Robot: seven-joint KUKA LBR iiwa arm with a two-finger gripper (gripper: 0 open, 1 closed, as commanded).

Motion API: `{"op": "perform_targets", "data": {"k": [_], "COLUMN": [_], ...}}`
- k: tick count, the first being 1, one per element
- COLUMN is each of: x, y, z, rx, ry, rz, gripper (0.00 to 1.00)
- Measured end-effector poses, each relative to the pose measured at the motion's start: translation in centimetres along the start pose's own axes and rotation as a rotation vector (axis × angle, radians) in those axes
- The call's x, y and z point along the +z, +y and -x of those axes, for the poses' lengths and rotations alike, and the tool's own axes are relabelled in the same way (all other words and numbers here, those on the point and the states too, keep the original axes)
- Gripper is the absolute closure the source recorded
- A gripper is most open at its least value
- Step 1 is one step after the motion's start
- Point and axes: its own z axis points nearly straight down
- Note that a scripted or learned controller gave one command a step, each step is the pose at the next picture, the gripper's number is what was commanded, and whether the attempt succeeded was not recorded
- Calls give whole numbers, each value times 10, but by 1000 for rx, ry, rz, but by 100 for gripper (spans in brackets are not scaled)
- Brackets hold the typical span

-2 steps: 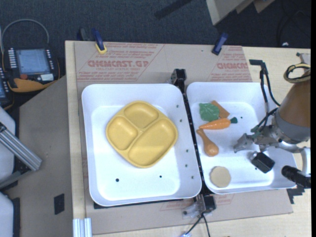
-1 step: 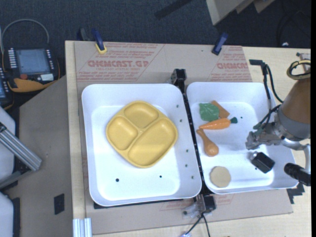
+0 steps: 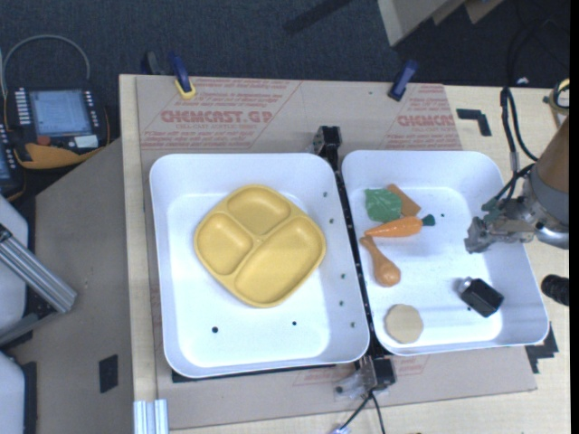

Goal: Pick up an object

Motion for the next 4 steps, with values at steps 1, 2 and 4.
{"op": "perform_targets", "data": {"k": [1,2,4], "x": [-54,-43,-55], "y": [2,14,42], "z": [1,-45,-153], "rx": [0,-3,1], "ry": [0,5,3], "rz": [1,-9,-5], "gripper": [100,100,100]}}
